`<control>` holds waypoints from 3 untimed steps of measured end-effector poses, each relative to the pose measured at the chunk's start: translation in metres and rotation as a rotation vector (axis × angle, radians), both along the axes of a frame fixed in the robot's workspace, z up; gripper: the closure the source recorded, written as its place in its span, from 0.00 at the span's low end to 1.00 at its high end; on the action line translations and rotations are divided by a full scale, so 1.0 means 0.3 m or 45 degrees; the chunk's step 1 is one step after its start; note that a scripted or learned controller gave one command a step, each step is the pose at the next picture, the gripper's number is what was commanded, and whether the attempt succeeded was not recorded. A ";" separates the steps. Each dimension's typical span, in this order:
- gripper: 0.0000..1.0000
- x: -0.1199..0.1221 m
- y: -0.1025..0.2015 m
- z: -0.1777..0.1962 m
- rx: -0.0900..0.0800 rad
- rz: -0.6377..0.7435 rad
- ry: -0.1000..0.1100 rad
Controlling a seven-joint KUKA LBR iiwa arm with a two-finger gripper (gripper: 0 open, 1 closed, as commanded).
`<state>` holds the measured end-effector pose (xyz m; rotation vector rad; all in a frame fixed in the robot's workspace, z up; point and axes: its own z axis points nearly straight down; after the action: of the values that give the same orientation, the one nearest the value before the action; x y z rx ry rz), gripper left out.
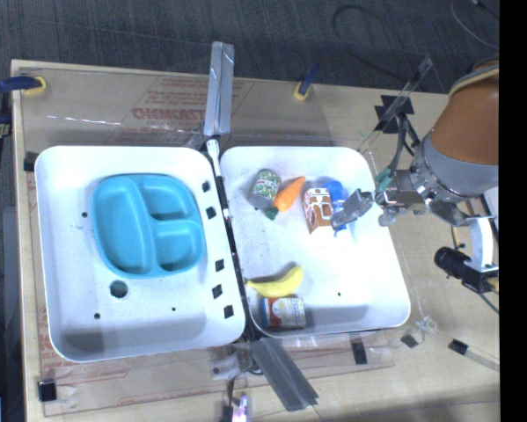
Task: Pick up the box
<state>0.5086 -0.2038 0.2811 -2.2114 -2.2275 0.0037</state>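
Gripper (349, 211) sat just right of the box (317, 209); finger state could not be read. Advised centring over the box, clear of the carrot (289, 192), before closing.

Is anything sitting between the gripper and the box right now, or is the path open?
Nothing visible separates them. The gripper is right beside the box, on its right. A blue object sits just behind the box near the gripper, and the carrot lies on the box's far side.
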 end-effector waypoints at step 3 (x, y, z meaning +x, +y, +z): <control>1.00 0.156 0.171 -0.600 0.000 0.125 0.000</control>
<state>0.5553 -0.1526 0.1010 -2.0996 -2.3333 0.0039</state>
